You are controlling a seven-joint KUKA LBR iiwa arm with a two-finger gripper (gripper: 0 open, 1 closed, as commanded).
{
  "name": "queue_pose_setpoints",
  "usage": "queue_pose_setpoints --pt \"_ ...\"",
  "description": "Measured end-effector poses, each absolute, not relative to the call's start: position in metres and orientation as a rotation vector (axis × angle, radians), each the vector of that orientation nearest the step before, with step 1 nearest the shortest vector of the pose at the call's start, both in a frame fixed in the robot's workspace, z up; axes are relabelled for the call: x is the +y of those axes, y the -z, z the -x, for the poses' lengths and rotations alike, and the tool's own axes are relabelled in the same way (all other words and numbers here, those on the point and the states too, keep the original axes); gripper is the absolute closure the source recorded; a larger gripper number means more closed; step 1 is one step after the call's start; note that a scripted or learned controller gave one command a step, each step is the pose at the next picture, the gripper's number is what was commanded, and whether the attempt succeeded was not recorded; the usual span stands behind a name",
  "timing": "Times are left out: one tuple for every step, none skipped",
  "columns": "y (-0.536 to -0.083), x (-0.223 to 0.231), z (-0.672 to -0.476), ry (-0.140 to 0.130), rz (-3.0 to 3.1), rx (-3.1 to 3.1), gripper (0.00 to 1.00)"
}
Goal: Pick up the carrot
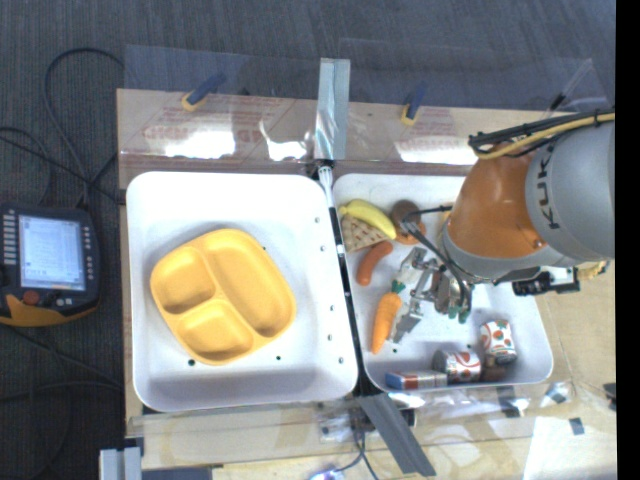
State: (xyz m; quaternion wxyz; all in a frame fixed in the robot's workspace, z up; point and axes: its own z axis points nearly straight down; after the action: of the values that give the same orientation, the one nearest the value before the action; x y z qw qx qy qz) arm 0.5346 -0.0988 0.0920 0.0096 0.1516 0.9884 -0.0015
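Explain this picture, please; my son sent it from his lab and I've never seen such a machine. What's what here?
You're looking down from one camera fixed above a bench. The grey and orange shape at right is a robot arm; its gripper hangs over the right bin. That bin holds toy food: a carrot just left of the gripper, a banana, a sausage and two cans. The left bin holds a yellow tray. Whether anything is gripped is unclear.
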Motion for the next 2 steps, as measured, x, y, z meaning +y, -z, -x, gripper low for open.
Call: queue_pose_setpoints --pt "-0.092 -0.096 -0.542 0.008 -0.317 3.111 0.00" --pt "-0.103 -0.098 -0.545 0.017 -0.309 3.102 1.00"
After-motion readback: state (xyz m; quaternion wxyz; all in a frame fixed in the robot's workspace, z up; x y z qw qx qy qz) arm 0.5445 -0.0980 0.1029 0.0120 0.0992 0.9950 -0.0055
